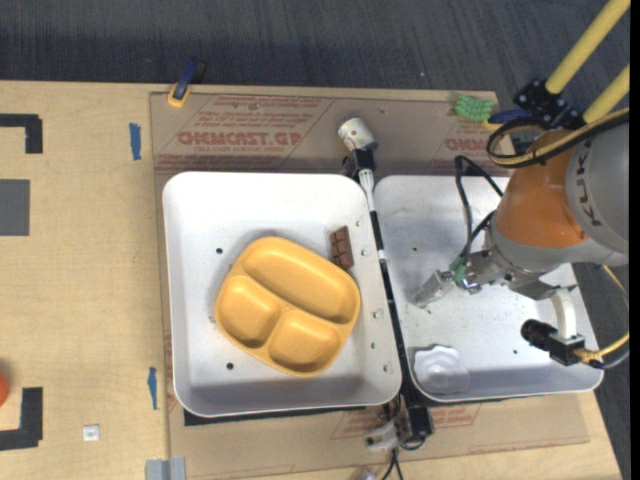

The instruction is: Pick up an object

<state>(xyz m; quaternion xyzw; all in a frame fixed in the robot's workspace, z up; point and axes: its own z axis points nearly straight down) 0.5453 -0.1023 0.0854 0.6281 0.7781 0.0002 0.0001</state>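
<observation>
One yellow three-compartment tray (288,304) lay upside down in the left bin (190,268), its long axis running upper-left to lower-right. One small brown block (340,247) stood just beside its upper edge, and one clear plastic piece (440,368) lay in the right bin (420,218). The gripper (438,288) hovered over the right bin; its state could not be told.

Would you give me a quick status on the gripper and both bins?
Gripper low in right bin, nothing seen between fingers. Yellow tray and brown block in left bin. Clear object nearby.
</observation>
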